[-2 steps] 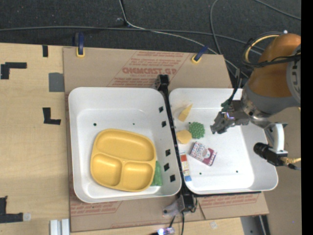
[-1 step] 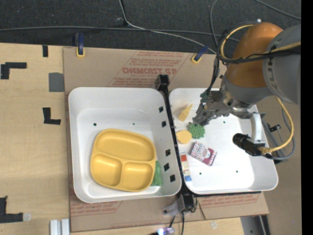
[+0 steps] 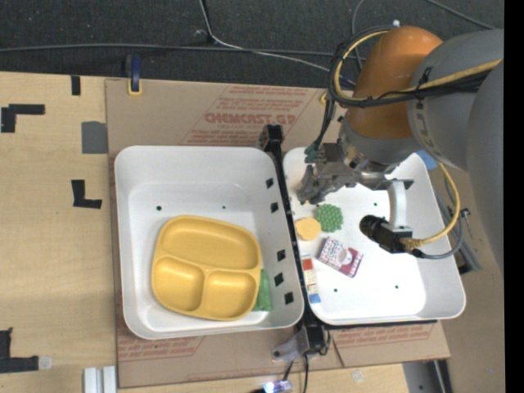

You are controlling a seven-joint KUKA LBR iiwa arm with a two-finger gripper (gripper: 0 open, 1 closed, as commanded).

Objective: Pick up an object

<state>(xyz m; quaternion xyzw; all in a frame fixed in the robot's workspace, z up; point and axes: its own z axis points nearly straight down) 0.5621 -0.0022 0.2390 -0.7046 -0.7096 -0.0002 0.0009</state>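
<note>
My gripper hangs low over the back left part of the right bin, under the grey wrist and the orange band. Just in front of it lies a green bumpy ball-like object. A small yellow round piece rests beside the divider, and a pink and white packet lies nearer the bin's middle. A thin red and white item sits along the bin's left wall. I see nothing between the fingers.
The left bin holds a yellow divided tray with a green item wedged at its right side. A black cable end with a yellow hose hangs from the arm over the right bin. Brown cardboard lies under both bins.
</note>
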